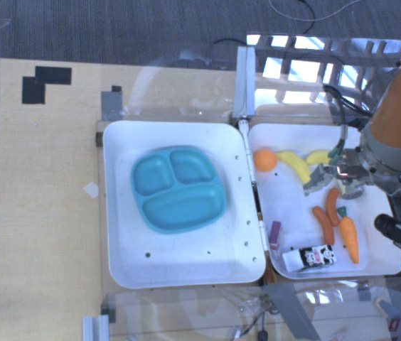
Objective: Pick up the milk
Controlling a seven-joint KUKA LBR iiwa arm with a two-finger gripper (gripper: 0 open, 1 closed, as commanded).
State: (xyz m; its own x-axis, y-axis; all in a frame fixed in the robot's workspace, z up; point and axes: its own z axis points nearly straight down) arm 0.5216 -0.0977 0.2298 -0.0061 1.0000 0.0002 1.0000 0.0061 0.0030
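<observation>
You are at the approach step: the gripper [328, 176], whose spread I cannot tell, hovers over the right bin [293, 197] near the banana [294, 163], and must move to the milk [310, 258] lying at the front edge.

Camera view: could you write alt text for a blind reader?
A grey robot arm's gripper hovers over a white bin holding a small black-and-white milk carton, bananas, carrots and an orange; the neighbouring bin holds a blue divided plate.

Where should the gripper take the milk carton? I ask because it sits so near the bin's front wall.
The milk carton lies on its side along the right bin's front wall. Come from above and close across its short width, near mid-length; the carrot crowds its right end.
</observation>
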